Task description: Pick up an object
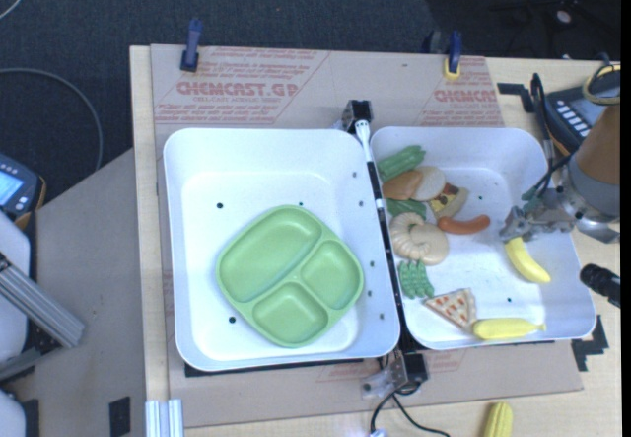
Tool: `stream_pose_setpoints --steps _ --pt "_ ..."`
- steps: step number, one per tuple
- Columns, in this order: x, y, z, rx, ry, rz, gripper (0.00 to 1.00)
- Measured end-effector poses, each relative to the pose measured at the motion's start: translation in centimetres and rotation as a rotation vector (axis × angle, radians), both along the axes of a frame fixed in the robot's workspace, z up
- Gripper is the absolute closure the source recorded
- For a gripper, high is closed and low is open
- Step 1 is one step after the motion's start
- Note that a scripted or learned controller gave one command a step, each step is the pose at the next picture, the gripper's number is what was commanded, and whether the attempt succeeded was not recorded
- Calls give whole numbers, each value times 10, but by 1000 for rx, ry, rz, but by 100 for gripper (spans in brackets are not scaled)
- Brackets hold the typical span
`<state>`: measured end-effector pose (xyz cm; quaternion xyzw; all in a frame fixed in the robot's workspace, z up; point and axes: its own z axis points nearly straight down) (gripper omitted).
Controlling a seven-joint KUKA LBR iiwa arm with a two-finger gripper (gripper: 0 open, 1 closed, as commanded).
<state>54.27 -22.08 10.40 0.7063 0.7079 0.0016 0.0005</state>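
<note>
The right bin [493, 141] holds several toy foods: a green pea pod [401, 162], a bun [414, 184], a red sausage [463, 224], a beige ring-shaped pastry [418, 240], a leafy green piece [415, 279], a pizza slice [452, 307] and two yellow bananas [528, 262] [506, 328]. My gripper [523, 225] hangs low at the bin's right side, just above the upper end of the nearer banana and right of the sausage. Nothing is visibly held in it. The grey arm [599, 174] comes in from the right edge.
The left bin [187, 228] holds a green divided plate [289, 273]. A black divider clip [359, 115] sits between the bins at the back. Blue clamps [190, 42] [454, 52] grip the board's far edge. A yellow toy [498, 419] lies on the bench in front.
</note>
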Motion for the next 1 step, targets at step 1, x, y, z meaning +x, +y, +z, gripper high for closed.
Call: stream_pose_setpoints --steps 1 --pt "34 91 85 -1 -8 8 100"
